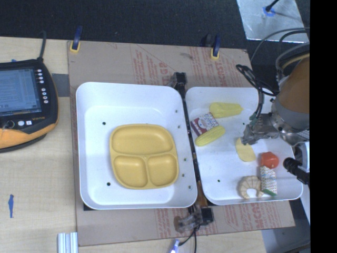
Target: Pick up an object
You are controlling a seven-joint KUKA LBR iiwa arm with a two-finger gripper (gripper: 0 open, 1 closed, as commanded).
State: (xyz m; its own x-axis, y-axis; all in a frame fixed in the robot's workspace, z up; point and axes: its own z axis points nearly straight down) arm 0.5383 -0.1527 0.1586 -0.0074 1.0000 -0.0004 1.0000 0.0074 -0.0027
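Yellow piece (245, 152) under gripper (253, 133), mid right bin (221, 196); finger state unclear, maybe touching.

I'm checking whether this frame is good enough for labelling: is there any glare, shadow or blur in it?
Camera view: the left white bin is brightly lit, nearly washed out along its rim; the yellow divided plastic tray is sharp; small items in the right white bin look soft; the grey arm's hand is blurry and dim.

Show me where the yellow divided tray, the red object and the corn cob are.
yellow divided tray (143, 155): camera view, on its central divider.
red object (269, 159): camera view, on its top.
corn cob (210, 136): camera view, on its middle.
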